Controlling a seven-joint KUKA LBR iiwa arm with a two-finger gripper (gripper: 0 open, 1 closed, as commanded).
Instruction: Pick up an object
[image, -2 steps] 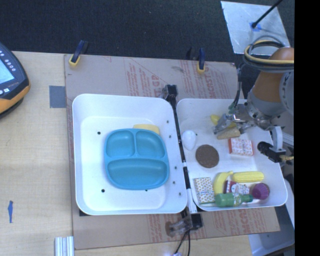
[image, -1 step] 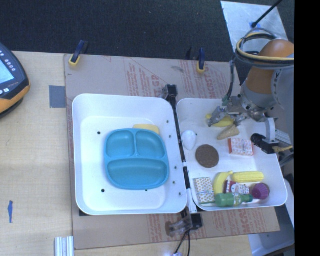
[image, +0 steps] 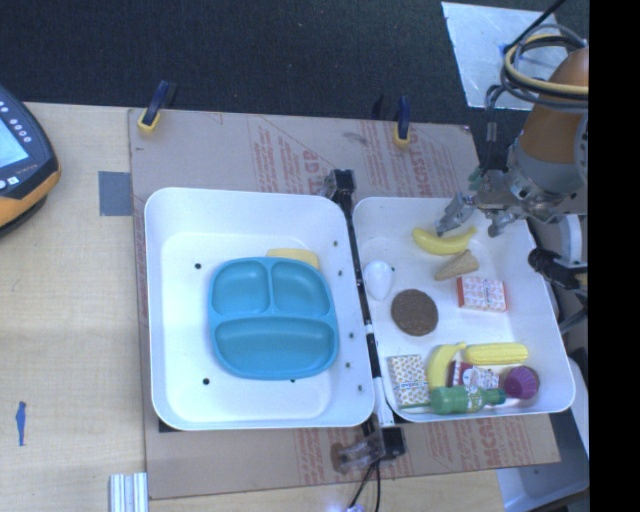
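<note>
The hand hangs over the far end of the right bin, with its fingers spread wide and nothing between them. Directly below and just beside it lies a banana, the nearest object. The banana's long axis runs roughly left to right, curved, with its ends turned up toward the far rim.

Just in front of the banana lies a tan wedge-shaped piece. A small red-and-white packet lies to its right; its print is too small to read. A white rounded piece sits at the bin's left wall, and a brown round disc lies near the centre.

The near end of the right bin holds a crowded group: a patterned packet, a second banana, a corn cob, a green bottle lying on its side, and a purple object.

The left bin holds a blue divided plate, with a yellow item partly hidden behind its far edge.

Both bins rest on a brown cardboard sheet with faint red print that cannot be read. The sheet is clamped to the counter by a yellow-and-blue clamp and another clamp.
</note>
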